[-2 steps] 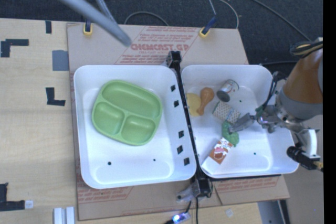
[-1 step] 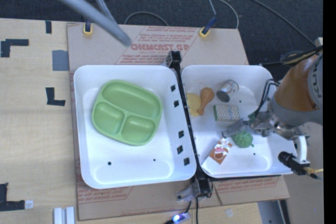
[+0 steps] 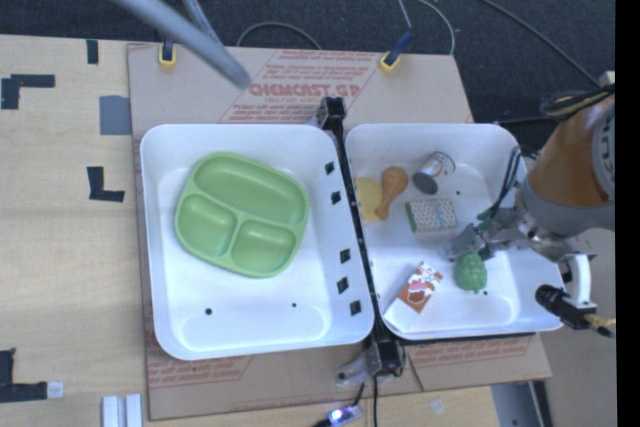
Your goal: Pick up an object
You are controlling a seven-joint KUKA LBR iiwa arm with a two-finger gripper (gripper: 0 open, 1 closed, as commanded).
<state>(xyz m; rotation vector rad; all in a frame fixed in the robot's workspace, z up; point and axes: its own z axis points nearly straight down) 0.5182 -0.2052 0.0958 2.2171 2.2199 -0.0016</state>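
— Two bins stand on the surface, yes? Where is the hand?
— The hand is low in the right bin, near its right wall. The arm comes in from the right.
— Does it hold something?
— I cannot tell. It is small and dark; how it stands is not clear. A green ball lies just below the hand, maybe touching.
— What else is near?
— A speckled box is just left of the hand. A can is above-left. A red carton is lower left. Yellow and orange pieces lie further left. Well to the left, in the other bin, is a green tray.
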